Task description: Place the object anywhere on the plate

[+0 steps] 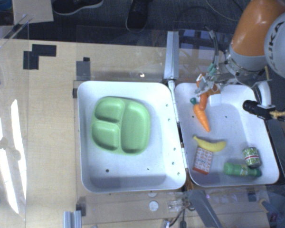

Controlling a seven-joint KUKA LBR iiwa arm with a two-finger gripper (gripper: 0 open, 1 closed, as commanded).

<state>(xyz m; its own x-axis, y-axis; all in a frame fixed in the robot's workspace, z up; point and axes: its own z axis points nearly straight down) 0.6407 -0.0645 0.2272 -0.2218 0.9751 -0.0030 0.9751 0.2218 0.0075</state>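
Two white bins sit side by side on the surface (47, 127). Left bin (133, 177), centre-left of frame: holds a green plate (121, 125) w/ three compartments. Right bin (232, 113), centre-right of frame: holds a carrot (202, 114), banana (210, 144), small red-and-white box (203, 160), green bottle (241, 170) and a small can (251, 156).

My arm (256, 27) enters from upper right of frame; orange band visible above wrist. My claw (209, 82) is at upper left corner of right bin, directly over the carrot's top end. Claw state: cannot tell whether spread or pressed together; tips too small and cluttered to read.

Carrot: lies at a slant, top end under claw, pointed tip toward lower right, just above the banana. Position: right bin, well apart from plate. Box sits just below banana; bottle and can near bin's lower right corner.
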